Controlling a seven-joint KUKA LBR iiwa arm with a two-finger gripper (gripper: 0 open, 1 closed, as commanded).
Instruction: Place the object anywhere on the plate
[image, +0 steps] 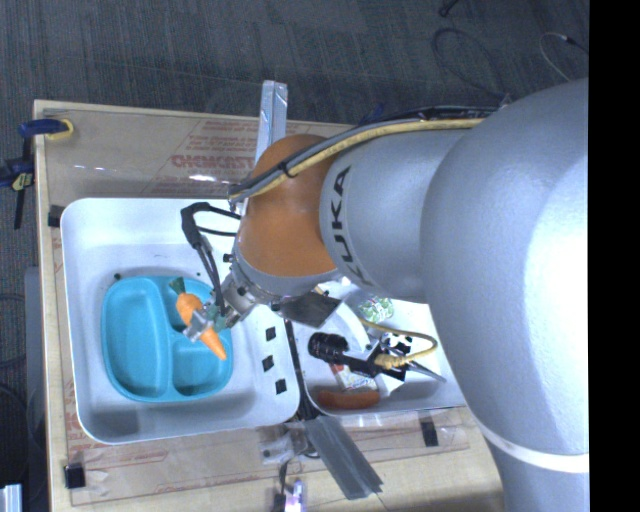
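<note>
The end effector (207, 322) is clenched on a carrot (200, 325) over the blue plate (140, 345), which lies in the tabletop's left bin (85, 240).

The plate (150, 345) is a bright blue, rounded tray split into compartments, lying flat in the left white bin. An orange carrot (200, 325) with a green top sits tilted over its right side, the green end pointing far, the tip near.

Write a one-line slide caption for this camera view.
KUKA arm's gripper holds an orange carrot over the blue plate in the left bin.
</note>
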